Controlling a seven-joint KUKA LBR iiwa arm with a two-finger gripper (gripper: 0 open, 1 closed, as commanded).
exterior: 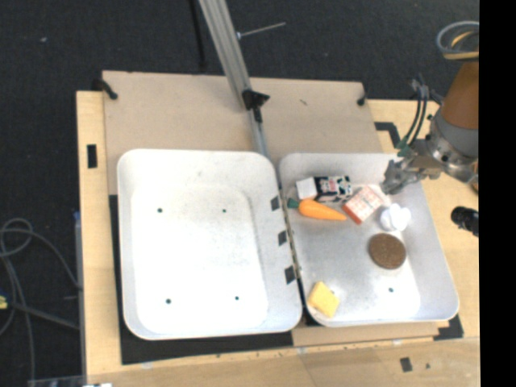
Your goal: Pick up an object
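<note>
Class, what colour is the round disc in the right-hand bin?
Brown: the disc, clearest in the camera view.

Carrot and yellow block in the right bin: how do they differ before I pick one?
The carrot is orange, long and tapered, lying sideways; the yellow block is pale yellow, short and squarish. The carrot sits near the bin's far-left part, crowded against a small carton and a pink-and-white box; the block lies apart at the near-left corner. Both rest on the floor of the right bin.
</note>
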